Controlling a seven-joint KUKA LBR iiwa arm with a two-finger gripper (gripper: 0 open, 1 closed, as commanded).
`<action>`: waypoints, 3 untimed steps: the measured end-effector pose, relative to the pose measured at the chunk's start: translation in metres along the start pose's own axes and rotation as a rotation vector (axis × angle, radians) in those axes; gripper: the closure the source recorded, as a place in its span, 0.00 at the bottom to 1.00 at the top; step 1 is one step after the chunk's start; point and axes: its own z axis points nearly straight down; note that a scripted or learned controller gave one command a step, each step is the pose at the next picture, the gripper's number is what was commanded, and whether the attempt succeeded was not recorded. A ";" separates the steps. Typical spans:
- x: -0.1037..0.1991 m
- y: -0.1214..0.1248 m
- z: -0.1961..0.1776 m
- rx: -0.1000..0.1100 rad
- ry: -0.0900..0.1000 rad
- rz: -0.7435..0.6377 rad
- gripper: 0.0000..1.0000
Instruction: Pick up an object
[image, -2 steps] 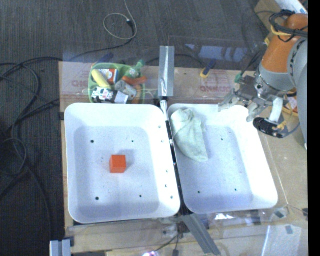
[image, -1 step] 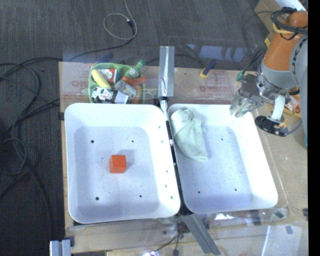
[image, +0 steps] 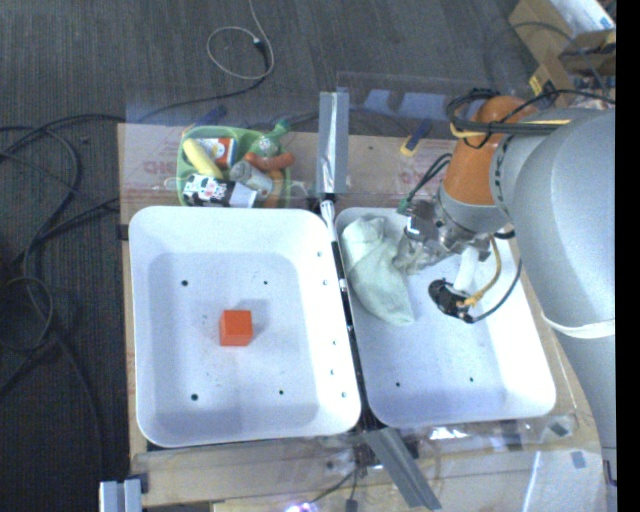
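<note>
End effector (image: 410, 250) at cloth (image: 378, 270), right bin (image: 480, 400)

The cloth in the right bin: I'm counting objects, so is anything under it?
The crumpled cloth lies on the white bin floor. Whatever might sit beneath its folds is covered.

2 white bins (image: 150, 420), 1 orange cube (image: 236, 327), 1 pale cloth (image: 378, 270), 1 green basket (image: 188, 160) w/ assorted toys.
</note>
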 end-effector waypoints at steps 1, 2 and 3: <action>-0.001 -0.001 0.002 0.004 -0.001 0.001 0.00; -0.057 0.006 -0.083 0.005 -0.003 0.088 0.00; -0.047 -0.017 -0.130 0.007 -0.001 0.170 0.00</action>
